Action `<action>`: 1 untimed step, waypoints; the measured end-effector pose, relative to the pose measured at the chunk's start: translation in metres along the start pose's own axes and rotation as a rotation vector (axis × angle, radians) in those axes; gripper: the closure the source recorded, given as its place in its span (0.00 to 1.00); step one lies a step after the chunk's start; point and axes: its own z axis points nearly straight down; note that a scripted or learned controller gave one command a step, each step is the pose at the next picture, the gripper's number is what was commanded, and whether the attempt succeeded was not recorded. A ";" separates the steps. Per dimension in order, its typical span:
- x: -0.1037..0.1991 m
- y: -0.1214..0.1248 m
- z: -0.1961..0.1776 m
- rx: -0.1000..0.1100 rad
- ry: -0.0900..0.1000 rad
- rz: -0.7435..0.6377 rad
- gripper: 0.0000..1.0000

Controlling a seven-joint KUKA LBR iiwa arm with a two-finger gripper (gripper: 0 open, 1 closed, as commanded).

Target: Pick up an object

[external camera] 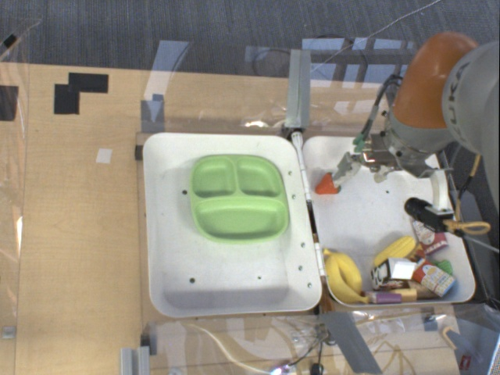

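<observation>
Pick not yet made — gripper (341, 172) hung with jaws parted and nothing between them, just above-right of the orange wedge (326, 184) — descent, closing and lift all remained.

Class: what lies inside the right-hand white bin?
Right bin: an orange piece, bananas, and a jumbled pile of small packages. Items beneath that pile are covered.

Glossy green plastic tray (237, 197), smooth white plastic bins (168, 233), matt wooden bench (70, 225).
</observation>
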 end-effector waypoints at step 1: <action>-0.026 0.000 0.090 -0.002 0.001 0.050 0.00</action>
